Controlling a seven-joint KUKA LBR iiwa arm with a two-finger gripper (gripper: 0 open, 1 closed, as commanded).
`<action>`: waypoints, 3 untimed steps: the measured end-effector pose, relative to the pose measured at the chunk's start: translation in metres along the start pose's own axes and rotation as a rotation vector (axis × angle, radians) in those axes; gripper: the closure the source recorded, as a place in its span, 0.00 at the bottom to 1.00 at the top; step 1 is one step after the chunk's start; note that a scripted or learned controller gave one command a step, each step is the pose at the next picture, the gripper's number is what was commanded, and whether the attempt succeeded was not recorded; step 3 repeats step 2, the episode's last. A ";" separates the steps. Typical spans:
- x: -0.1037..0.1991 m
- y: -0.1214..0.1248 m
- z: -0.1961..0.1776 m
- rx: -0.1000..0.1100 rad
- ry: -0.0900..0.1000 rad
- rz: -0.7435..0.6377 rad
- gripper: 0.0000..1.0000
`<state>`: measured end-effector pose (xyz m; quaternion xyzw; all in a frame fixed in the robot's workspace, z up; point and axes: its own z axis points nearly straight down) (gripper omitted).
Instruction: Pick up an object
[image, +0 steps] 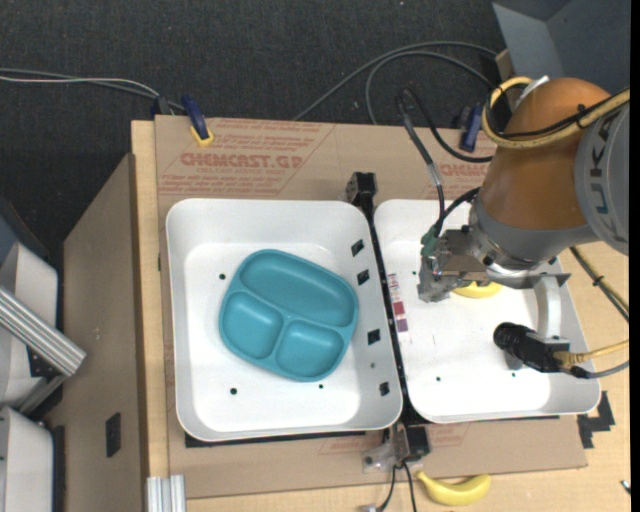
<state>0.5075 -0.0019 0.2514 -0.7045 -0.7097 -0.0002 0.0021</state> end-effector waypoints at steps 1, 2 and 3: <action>0.044 -0.005 0.011 0.001 -0.001 0.003 1.00; 0.089 -0.002 0.026 0.003 -0.001 0.001 1.00; 0.089 -0.002 0.026 0.003 -0.001 0.001 1.00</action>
